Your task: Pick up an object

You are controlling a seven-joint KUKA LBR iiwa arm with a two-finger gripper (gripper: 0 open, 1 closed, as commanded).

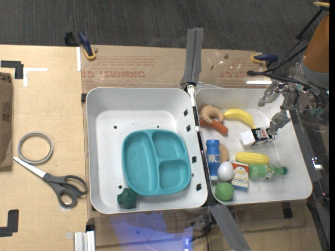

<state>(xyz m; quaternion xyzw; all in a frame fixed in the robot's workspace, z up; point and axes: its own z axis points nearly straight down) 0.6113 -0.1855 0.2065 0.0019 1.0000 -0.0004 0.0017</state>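
In the right bin [293,190], the gripper [274,123] hangs just above a small white-and-black box [253,136] right of the banana [239,116], though whether it is spread or pinching cannot be told.

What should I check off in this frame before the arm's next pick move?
1. Gripper over the right bin: ok.
2. Object between its fingers: cannot tell.
3. Nearest target, the small white and black box, lies apart from the banana and corn: ok.
4. Crowding around the egg and blue bottle: not ok, items touch.
5. Left bin with the teal tray away from the arm: ok.
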